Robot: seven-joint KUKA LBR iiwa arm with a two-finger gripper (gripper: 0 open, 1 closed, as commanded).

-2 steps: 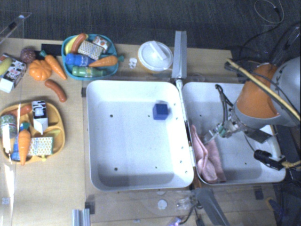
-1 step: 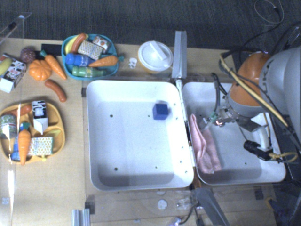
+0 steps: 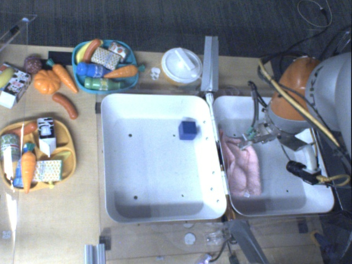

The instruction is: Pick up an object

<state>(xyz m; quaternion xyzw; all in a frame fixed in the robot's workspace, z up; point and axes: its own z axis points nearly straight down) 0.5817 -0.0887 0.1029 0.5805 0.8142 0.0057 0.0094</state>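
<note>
Reaching arm: the grey KUKA arm (image 3: 330,92) is seen entering from the right, its orange band (image 3: 294,89) lying over the upper part of the right bin (image 3: 286,202).
Gripper: the gripper (image 3: 248,138) is found low in the right bin, at the upper end of the pink cloth; whether it is parted or closed cannot be told, since it is small and blurred against the cloth.
Pink cloth: a crumpled pink cloth (image 3: 242,166) is laid along the left wall of the right bin, stretching from near the gripper down toward the bin's lower part. No part of it can be made out as being held.
Blue block: a small blue block (image 3: 188,130) is set in the left bin (image 3: 154,202), in its upper right area, near the wall shared with the right bin and well apart from the gripper.
Bins: two shallow white bins are placed side by side, touching along the middle.
Bench, upper left: a blue bowl (image 3: 82,81) of toy food is stood above the left bin; a white lidded tub (image 3: 181,65) is placed just right of it.
Bench, far left: a yellow tray (image 3: 69,147) holding toy food is placed left of the left bin, with a toy pumpkin (image 3: 45,81) and a toy sausage (image 3: 66,105) lying loose above it.
</note>
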